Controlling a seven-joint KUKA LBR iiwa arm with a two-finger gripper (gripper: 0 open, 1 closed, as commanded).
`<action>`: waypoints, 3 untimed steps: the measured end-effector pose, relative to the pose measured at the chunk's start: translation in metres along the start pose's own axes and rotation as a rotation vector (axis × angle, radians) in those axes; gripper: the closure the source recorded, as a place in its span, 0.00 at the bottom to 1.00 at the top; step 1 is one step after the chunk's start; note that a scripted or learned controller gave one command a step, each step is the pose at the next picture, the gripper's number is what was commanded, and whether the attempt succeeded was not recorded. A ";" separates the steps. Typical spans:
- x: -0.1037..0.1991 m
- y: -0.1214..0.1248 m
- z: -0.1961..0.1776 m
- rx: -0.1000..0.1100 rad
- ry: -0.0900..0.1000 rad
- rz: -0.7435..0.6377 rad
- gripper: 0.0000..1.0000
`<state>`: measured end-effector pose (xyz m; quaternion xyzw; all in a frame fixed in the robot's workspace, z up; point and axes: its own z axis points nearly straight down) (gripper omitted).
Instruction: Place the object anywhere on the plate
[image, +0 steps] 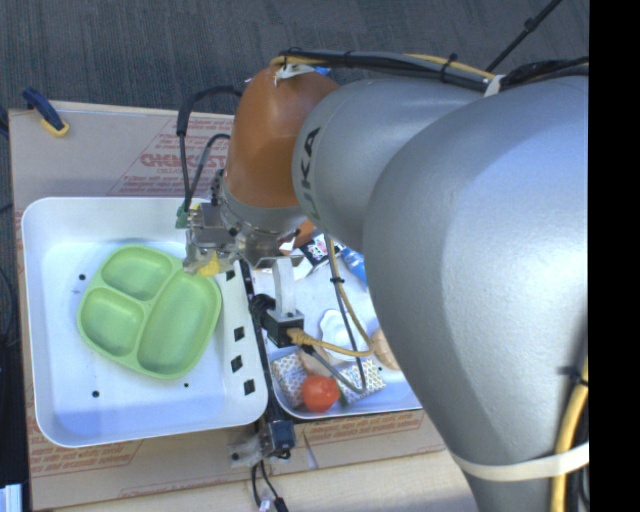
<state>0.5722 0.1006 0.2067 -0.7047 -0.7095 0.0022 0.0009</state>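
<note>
A light green plate (150, 312) with three compartments lies in the left white bin (50, 400). My gripper (212, 245) hangs below the orange wrist band, right over the plate's upper right rim. A small yellow object (207, 266) peeks out just under the gripper, at the plate's edge. The grey arm hides how the object sits against the gripper.
The right bin (400, 400), largely covered by the arm, holds a red ball (320, 393), checked packets (290, 372), a white piece (331, 325) and a blue item (351, 265). A black-marked divider (240, 340) runs between the bins. A blue and yellow clamp (44, 110) sits on the cardboard at the far left.
</note>
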 end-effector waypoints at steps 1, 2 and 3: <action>-0.119 -0.028 0.016 -0.001 0.000 0.002 1.00; -0.166 -0.096 -0.064 -0.004 0.001 0.003 1.00; -0.147 -0.072 -0.110 -0.006 0.001 0.001 1.00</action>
